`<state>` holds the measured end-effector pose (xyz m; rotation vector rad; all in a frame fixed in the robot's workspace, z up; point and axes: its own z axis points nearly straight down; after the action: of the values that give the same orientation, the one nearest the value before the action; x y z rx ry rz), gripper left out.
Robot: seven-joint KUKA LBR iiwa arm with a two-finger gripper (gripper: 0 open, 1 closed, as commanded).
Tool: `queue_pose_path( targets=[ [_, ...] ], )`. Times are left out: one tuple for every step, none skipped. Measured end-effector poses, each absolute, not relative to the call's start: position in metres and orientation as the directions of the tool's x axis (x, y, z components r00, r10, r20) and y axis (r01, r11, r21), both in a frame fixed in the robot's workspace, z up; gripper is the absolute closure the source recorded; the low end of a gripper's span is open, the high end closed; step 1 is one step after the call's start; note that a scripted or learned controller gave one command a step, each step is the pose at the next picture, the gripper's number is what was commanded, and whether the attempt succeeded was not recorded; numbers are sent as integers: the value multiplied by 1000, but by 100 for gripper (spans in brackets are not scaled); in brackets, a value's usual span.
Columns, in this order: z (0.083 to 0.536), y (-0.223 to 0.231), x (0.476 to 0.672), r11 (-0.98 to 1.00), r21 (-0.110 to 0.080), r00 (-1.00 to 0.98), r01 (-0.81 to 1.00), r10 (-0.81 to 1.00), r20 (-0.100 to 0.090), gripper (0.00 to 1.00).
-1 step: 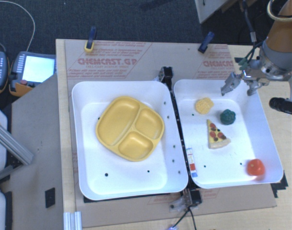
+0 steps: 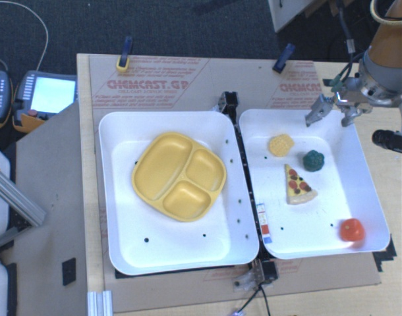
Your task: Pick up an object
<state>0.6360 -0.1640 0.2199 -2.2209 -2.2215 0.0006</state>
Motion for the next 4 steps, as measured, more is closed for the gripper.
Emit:
queue_pose_path(
  targets=[
    [160, -157, 635, 2, -5, -2, 1000, 1000, 1, 0],
    [101, -159, 626, -1, -6, 1, 1000, 1000, 1, 0],
    [84, -158, 626, 0, -3, 0, 1000, 1000, 0, 0],
    [96, -158, 627, 0, 0, 0, 1000, 1000, 0, 100]
  ],
)
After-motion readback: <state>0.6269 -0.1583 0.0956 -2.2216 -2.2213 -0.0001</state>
